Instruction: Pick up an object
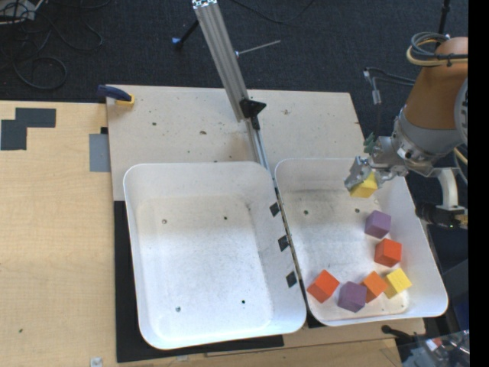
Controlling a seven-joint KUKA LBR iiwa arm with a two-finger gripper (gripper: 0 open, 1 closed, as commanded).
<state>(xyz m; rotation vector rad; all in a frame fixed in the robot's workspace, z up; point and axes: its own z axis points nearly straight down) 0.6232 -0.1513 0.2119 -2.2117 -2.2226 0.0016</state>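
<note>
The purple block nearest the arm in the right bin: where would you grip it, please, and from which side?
Take the purple block from straight above, across two opposite flat side faces. It sits apart from the red block below it, leaving room on its left and right for fingers. The hand is already at a yellow block.

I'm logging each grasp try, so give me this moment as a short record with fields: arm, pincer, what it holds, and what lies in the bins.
arm: reaches in from the right, above the right bin
pincer: raised over the right bin's upper part
held: yellow block between its fingers
loose blocks in right bin: purple block, red block, orange-red block, second purple block, orange block, second yellow block
left bin: white, shallow
</note>
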